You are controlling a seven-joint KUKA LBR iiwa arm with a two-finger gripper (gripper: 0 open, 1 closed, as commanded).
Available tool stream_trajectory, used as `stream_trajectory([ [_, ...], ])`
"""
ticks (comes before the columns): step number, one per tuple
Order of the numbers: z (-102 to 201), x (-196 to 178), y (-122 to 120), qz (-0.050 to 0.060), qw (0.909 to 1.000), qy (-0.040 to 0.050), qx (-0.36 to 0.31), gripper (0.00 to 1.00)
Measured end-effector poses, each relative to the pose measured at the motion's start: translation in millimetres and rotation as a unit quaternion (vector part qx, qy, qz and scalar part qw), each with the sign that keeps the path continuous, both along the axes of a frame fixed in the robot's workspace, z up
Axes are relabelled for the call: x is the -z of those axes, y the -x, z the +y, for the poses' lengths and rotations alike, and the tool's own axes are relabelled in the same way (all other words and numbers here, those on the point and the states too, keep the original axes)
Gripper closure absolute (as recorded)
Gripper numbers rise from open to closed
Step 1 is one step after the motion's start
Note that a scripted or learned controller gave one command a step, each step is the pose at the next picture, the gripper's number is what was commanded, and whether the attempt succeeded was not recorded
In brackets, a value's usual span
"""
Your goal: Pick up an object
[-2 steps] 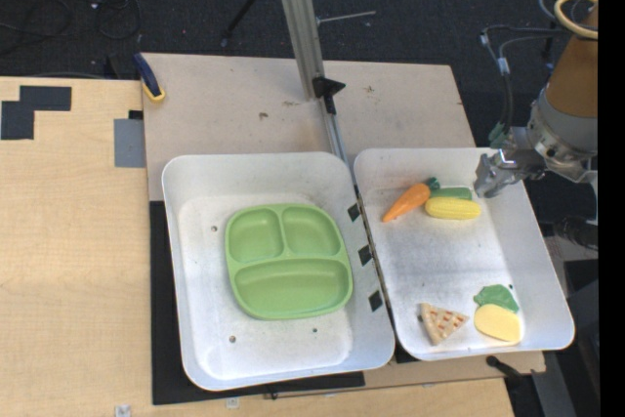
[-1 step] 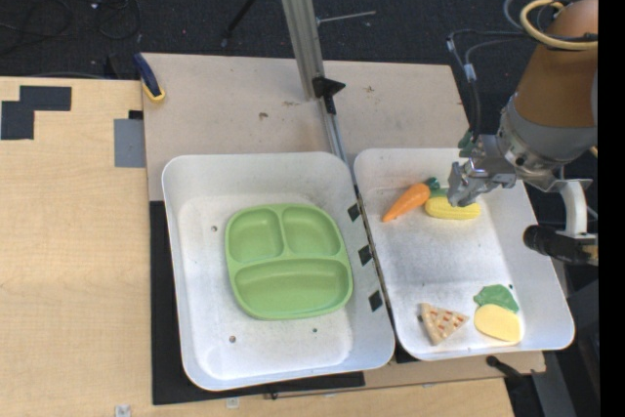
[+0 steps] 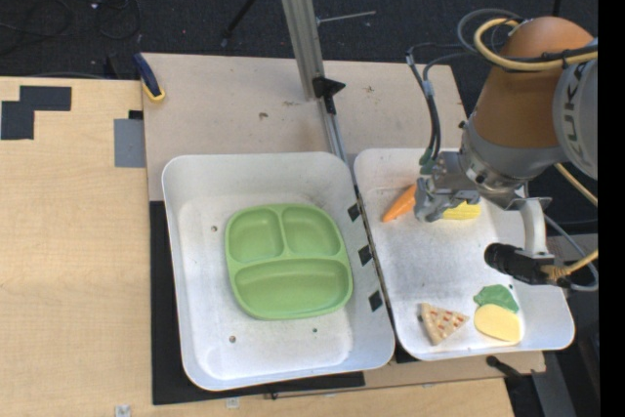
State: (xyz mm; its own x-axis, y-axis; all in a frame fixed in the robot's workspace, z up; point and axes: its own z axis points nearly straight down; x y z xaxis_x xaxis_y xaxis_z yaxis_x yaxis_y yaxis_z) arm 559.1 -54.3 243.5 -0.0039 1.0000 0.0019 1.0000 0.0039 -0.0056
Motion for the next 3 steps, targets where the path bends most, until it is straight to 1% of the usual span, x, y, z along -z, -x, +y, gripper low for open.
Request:
stream_trajectory([
  [1,50.0,5.3,14.0,0.000,1.0000,-0.0002,0.000,1.00],
  [2,93.2,17.2,14.6,0.000,1.0000,0.0005,0.000,1.00],
  [3,147.1,16.4,23.8,0.000,1.0000,0.0005,0.000,1.00],
])
